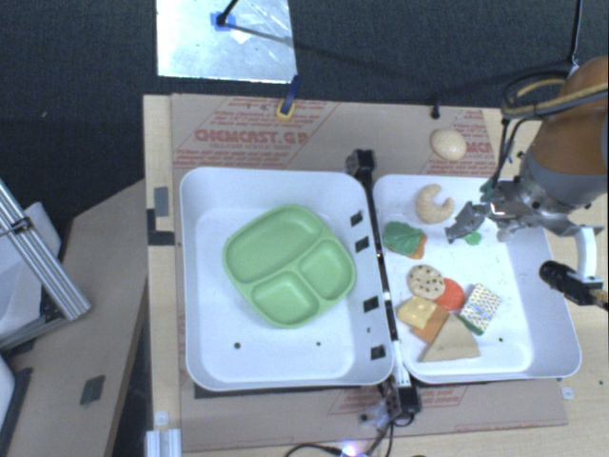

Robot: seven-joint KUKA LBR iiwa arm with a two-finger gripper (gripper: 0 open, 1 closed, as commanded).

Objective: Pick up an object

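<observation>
My gripper (465, 225) hangs over the back of the right bin (552, 350), coming in from the right. It is just right of a tan croissant (435, 203). A small green piece (473, 239) shows at its lower edge; whether it is held I cannot tell. Other toy foods lie in this bin: a green leafy piece with an orange edge (404, 239), a chip cookie (425, 280), a red tomato slice (451, 294), an orange cheese block (422, 316), a tan bread wedge (452, 345) and a patterned cube (481, 306).
The left bin (205, 350) holds a green divided plate (289, 265). A pale bun (448, 144) lies on the cardboard behind the right bin. A black divider (373, 255) runs between the bins. A foil sheet (228, 27) lies at the back.
</observation>
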